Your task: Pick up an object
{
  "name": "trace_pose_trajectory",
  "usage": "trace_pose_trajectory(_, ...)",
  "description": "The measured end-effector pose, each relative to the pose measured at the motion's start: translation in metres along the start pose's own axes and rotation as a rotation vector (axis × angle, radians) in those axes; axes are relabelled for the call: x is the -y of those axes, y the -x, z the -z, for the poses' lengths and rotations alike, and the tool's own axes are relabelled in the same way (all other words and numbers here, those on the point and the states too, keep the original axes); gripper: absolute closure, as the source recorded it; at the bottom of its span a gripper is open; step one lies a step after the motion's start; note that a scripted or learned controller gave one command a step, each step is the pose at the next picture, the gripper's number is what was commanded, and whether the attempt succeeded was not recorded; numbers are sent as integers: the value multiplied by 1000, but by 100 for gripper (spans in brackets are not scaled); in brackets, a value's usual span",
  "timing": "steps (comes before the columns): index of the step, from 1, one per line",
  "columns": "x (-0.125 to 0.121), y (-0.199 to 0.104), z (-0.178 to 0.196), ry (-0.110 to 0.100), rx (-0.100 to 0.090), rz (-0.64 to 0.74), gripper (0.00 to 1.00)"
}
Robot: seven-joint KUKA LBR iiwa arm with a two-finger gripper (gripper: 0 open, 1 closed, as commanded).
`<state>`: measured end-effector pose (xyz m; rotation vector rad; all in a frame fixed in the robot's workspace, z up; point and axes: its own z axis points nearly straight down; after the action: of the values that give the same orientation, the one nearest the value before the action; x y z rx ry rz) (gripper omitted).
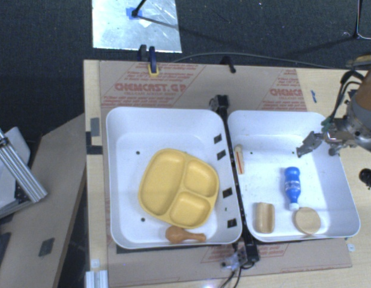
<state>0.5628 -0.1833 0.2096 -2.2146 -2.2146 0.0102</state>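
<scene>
Your hand (310, 143) hangs over the right bin (347, 188), its 2 fingers spread apart and grasping nothing. Most of the arm is cut off at the frame's edge. Just below the hand, the blue bottle (292, 187) lies flat, long axis running near-to-far, its cap end hard to make out.

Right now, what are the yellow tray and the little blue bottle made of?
The yellow tray looks like plastic: one even colour, smooth, with moulded rounded compartments and a soft, dull sheen. The blue bottle also looks like plastic, glossier, with a white cap and a pale label band. It could be a toy; the view is too small to be sure.
</scene>
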Motion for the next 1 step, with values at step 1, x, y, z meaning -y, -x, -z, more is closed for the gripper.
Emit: trace_pose_trajectory(1,-3,-1,7,13,3,3,0)
